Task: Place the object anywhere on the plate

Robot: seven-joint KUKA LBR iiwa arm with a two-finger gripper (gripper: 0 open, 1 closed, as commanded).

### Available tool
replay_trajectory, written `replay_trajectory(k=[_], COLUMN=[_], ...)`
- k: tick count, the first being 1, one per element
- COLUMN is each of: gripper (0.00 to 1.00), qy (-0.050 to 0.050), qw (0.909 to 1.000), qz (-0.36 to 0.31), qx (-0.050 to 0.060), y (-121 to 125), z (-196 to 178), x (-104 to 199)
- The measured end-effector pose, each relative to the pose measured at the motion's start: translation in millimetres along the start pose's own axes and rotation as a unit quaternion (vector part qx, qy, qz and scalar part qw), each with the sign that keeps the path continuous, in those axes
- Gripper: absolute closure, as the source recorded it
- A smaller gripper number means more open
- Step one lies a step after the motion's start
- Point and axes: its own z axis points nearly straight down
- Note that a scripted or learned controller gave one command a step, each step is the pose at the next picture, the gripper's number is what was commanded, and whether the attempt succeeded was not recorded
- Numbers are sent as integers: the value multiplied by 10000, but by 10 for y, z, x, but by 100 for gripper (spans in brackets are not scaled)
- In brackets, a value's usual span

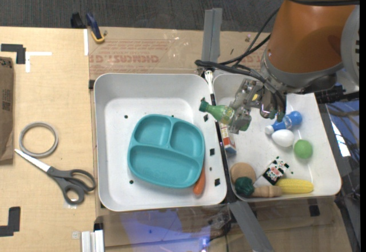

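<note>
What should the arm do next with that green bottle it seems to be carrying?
Probably carry it further left. The green bottle sits in the tool over the divide between the bins, while the teal plate lies lower left in the left bin.

The arm (311,28) is seen reaching in from the right, its large orange band uppermost and the grey body cut off at the right edge. Below the band, dark cables are looped around the wrist (286,82). The claw (239,115) is carried low and pointed to the left, and a green bottle (216,110) is gripped between its metal fingers (242,121).
</note>
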Motion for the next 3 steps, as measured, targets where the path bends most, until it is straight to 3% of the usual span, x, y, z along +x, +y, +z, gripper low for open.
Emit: replay_trajectory(k=[2, 3], gripper=[100, 100], qy=[-19, 25], qw=[10000, 9999], qz=[9, -109], qx=[-7, 13], y=[-1, -590], z=[-176, -566], x=[-30, 371])
